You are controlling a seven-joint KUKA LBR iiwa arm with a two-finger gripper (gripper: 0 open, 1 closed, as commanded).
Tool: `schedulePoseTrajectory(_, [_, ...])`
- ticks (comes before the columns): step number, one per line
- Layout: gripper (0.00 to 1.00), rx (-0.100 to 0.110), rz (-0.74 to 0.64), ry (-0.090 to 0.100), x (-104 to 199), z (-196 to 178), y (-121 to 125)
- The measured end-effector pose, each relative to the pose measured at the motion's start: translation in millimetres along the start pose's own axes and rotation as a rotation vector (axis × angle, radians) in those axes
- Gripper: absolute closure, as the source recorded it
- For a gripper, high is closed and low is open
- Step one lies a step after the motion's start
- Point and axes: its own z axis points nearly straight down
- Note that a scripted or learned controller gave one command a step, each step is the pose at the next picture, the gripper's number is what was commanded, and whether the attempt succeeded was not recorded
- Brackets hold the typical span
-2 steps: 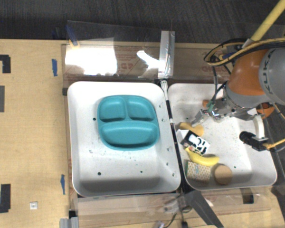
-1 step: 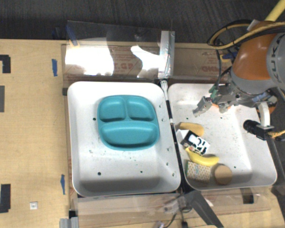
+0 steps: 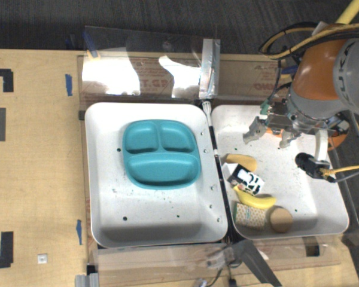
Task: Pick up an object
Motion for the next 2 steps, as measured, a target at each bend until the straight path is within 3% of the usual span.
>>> schedulePoseTrajectory(1, [0.00, 0.000, 0.036, 0.001, 25.4, -34.9, -0.6])
schedulePoseTrajectory(2, [0.00, 0.001, 0.050, 0.001, -6.9, 90.6, 24.7])
